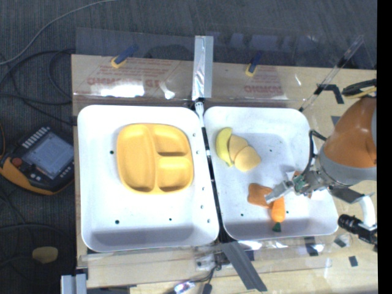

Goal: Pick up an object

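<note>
The bench (122,72) carries two shallow white bins side by side. The left bin (98,225) holds a yellow divided tray (154,158), which lies flat near the middle of the bin, a little toward its far edge. The arm (352,146), grey with an orange band, comes in over the right edge of the right bin (269,121), and its wrist hangs above the near right part of that bin. A yellow banana-like piece (237,150) lies in the far left part of the right bin, close to the wall between the two bins. An orange block (258,195) lies toward the near edge, about in the middle of the bin, and a small carrot (278,211) with a dark green end lies just beside it, nearer to the near edge. The gripper (286,187) points down to the left, with its tip right at the orange block and the carrot; if its grip is open or closed, I cannot tell.
</note>
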Controlling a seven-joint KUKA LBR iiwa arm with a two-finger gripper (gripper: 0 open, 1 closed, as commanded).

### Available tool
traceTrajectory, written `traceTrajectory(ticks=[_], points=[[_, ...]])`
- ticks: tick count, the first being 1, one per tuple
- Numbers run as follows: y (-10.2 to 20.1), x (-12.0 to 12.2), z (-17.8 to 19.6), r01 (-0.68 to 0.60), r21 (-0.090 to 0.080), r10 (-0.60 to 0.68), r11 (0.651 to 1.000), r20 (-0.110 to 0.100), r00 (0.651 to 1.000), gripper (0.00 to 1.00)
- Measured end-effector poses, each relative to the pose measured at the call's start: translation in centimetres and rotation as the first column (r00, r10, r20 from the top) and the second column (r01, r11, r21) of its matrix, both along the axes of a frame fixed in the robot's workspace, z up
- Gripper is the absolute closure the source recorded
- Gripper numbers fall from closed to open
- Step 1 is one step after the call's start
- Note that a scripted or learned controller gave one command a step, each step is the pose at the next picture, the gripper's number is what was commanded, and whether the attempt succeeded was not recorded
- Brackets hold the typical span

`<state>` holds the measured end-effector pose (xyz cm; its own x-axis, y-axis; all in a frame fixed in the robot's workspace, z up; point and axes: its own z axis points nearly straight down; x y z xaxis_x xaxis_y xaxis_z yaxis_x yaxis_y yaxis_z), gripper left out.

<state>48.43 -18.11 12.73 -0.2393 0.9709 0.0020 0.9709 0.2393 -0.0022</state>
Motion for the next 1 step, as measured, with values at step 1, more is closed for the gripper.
traceTrajectory(ticks=[1], points=[[1.2, 0.16, -3.72, -0.087, -0.004, 0.087, 0.996, 0.008, 0.996, 0.0]])
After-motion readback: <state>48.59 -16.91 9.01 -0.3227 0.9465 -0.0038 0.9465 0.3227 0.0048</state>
